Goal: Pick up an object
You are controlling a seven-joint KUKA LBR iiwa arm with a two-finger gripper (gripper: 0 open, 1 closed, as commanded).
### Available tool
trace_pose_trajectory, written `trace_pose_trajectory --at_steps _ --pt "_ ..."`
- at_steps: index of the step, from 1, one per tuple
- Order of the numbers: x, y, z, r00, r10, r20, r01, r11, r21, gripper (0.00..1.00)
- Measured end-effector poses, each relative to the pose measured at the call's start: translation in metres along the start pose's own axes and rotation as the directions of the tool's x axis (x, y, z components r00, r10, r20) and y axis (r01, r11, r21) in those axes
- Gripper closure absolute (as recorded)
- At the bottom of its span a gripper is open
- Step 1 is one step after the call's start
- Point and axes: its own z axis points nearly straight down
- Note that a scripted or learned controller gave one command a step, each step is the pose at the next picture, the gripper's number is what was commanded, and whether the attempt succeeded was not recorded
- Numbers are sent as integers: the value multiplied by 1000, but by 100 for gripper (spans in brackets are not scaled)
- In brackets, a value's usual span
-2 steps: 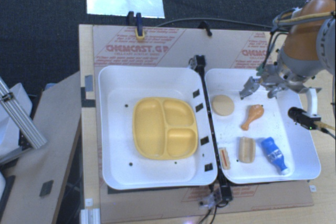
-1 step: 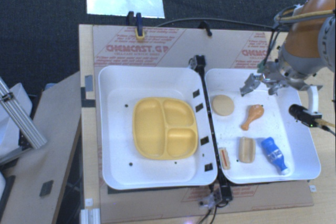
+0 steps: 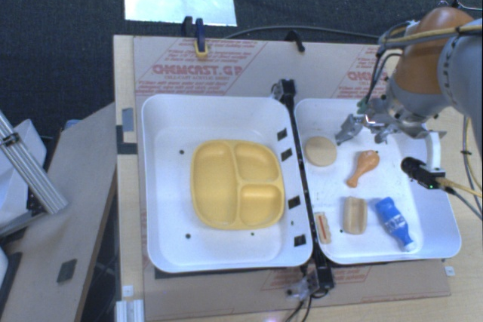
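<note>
Where the arm reaches in from the right, the gripper [image 3: 367,129] hangs over the upper part of the right bin [image 3: 434,237]; whether it is released or clenched cannot be told. Right bin contents: round tan disc [image 3: 321,151], orange drumstick-shaped toy [image 3: 363,167], tan bread-like block [image 3: 355,215], blue bottle [image 3: 395,221], small hot-dog piece [image 3: 322,227]. Left bin [image 3: 170,124]: yellow divided plate [image 3: 237,183].

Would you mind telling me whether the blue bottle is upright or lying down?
Lying down: the bottle rests lengthwise on the right bin's floor.
</note>
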Motion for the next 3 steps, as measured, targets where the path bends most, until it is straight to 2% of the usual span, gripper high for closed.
trace_pose_trajectory --at_steps 1,2,3 --pt "0 2 49 1000 4 1 -4 1000 -5 0" --pt "0 4 34 1000 2 0 -2 1000 -13 100" --pt "-8 6 -13 1000 4 2 -4 1000 -8 100"
